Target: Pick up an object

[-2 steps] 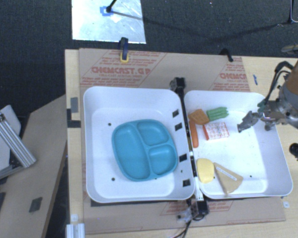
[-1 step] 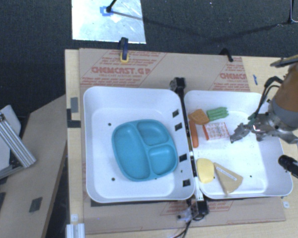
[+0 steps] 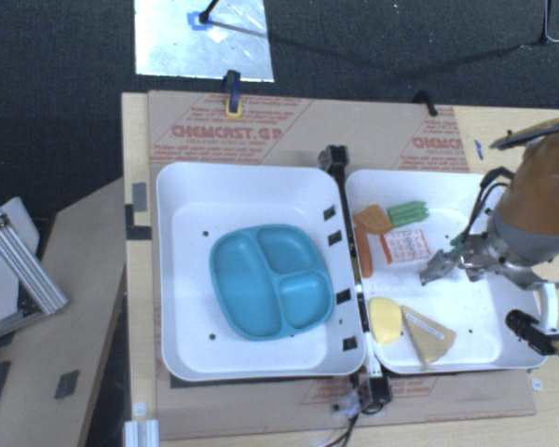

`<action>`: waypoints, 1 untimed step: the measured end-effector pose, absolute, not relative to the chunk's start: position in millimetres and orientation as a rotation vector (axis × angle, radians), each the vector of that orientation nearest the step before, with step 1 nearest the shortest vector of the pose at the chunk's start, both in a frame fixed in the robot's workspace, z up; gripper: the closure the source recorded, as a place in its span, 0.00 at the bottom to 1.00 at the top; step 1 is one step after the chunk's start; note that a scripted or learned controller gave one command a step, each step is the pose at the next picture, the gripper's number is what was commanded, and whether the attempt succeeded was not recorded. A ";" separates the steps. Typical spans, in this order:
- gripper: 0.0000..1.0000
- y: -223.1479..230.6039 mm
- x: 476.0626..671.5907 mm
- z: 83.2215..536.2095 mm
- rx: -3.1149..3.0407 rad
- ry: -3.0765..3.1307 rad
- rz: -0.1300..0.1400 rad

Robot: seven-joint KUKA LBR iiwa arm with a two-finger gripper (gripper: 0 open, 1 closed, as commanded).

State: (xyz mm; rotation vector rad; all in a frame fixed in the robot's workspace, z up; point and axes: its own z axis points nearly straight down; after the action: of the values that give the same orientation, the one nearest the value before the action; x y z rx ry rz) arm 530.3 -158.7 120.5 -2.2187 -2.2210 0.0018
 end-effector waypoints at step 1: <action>0.00 -158.4 530.9 83.3 -2.220 -2.222 0.000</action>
State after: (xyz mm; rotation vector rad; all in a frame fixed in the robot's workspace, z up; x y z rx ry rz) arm 530.9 -158.4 83.3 -2.2200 -2.2225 -0.0004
